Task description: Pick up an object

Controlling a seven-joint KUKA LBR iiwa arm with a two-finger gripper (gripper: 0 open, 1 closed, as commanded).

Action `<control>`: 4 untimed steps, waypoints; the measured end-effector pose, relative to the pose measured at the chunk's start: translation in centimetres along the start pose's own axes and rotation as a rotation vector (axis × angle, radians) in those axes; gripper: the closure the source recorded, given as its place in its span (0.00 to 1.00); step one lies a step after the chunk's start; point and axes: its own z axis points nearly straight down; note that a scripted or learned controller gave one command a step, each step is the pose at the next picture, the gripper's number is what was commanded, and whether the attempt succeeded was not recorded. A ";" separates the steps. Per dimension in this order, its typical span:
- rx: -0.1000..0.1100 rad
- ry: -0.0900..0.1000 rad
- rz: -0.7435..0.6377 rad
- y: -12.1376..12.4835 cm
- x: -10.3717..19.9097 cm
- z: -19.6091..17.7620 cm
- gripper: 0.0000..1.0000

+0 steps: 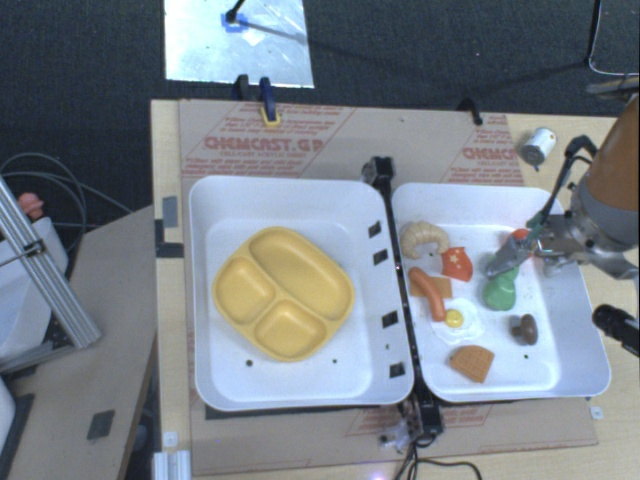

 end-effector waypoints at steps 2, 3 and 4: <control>-0.012 0.003 -0.012 3.1 11.0 5.1 0.00; -0.001 -0.003 0.007 3.6 3.9 7.5 0.00; 0.000 -0.002 0.004 7.6 0.2 16.1 0.00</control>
